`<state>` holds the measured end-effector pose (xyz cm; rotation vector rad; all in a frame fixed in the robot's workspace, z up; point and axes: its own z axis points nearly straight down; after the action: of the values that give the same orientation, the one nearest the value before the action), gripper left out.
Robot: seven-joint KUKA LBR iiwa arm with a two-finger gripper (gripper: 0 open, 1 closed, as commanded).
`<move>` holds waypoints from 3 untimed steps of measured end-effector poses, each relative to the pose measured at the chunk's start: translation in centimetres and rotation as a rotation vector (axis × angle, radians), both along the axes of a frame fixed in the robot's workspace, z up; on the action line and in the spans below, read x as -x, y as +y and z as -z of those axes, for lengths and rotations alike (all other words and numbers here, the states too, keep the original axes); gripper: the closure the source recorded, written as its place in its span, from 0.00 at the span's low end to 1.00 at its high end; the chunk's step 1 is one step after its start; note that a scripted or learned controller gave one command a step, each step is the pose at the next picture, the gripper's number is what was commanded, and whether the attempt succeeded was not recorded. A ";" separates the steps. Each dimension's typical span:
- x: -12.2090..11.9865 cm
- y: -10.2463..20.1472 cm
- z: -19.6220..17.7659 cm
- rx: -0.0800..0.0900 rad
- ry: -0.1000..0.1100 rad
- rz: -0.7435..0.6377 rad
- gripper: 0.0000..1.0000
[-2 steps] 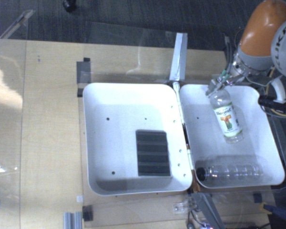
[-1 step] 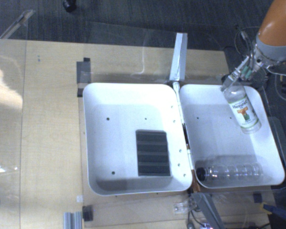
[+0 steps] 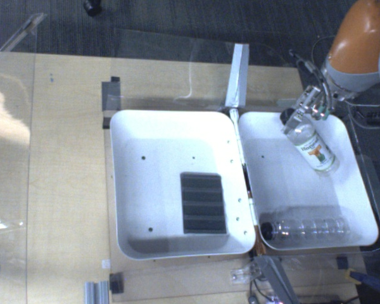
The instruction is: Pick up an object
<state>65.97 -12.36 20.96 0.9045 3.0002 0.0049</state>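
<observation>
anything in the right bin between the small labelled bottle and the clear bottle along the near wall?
No. In the camera view, only bare white bin floor separates the small labelled bottle from the clear bottle.

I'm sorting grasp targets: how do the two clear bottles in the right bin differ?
The labelled bottle lies aslant near the bin's far side, just below the gripper; the plain bottle lies along the near wall. The labelled bottle carries an orange-and-green label; the plain bottle shows a dark cap and ribbed body. The plain bottle looks longer. Both are clear plastic, lying down.
</observation>
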 end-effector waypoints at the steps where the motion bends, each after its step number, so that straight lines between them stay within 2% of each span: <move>1: 0.0 0.0 -0.1 0.000 -0.001 0.000 0.00; 2: 0.8 2.1 11.2 0.001 0.000 -0.134 0.00; 3: 0.5 2.3 9.9 -0.001 -0.010 -0.130 1.00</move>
<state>65.46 -10.09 11.05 0.7050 3.0441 0.0119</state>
